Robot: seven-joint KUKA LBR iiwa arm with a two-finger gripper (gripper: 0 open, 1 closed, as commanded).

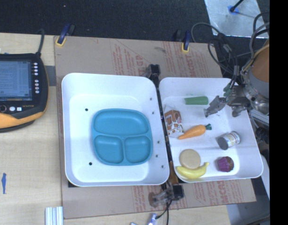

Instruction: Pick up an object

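Food toys are gathered in the right bin (256,161), so the gripper (223,106) is held at the frame's right, fingers spread and empty, near the carrot (192,132).

The arm (258,71) is cut off at the right edge; its jaws' state is unclear.

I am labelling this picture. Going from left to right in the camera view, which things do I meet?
Tablet → blue plate → giraffe toy → carrot → can
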